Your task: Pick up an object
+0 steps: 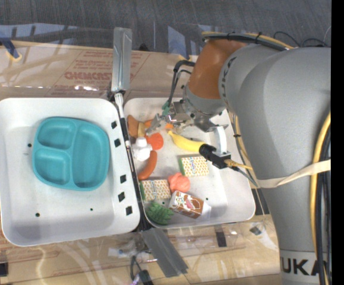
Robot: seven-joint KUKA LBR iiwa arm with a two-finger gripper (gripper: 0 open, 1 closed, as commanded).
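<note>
The right bin [240,198] holds several small toys. A yellow banana [186,141] lies near its middle, with a red-orange round piece [154,141] and a brown piece [134,126] to its left. My gripper [164,121] hangs low over the bin's upper left part, just above the banana's left end and next to the red-orange piece. The arm's orange band [210,70] and grey body cover the bin's right side. I see nothing clearly held.
A white piece [142,154], an orange sausage shape [148,166], two patterned packets [194,165] [155,189], a red fruit [180,182], a brown carton [187,204] and a green leafy toy [158,212] fill the lower half. A teal divided plate [70,153] lies in the left bin [11,218].
</note>
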